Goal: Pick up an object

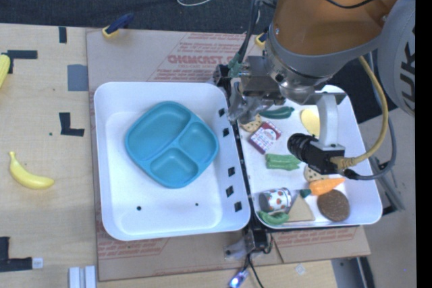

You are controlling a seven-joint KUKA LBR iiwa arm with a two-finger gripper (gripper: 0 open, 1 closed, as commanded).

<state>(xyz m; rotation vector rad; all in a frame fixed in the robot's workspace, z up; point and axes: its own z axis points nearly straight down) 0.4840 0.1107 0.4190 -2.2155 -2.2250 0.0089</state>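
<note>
From my seat I see the arm (337, 3) looming over the right bin (361, 145), its orange band hiding much of that bin's far side. The gripper (244, 108) hangs low at the bin's near-left corner, by the wall between the bins, over a small cracker-like piece (251, 125); the metal parts blur together, so I cannot tell how the jaws stand or whether anything sits between them. Beside it lie a red-and-white packet (264, 137), a green pepper (282, 161), a carrot (326, 184), a brown round cookie (333, 206) and a yellow piece (310, 120) half hidden by the arm's black fitting (314, 150). The left bin (115, 206) holds a blue divided plate (172, 144). A banana (27, 174) lies on the bench, well apart.
</note>
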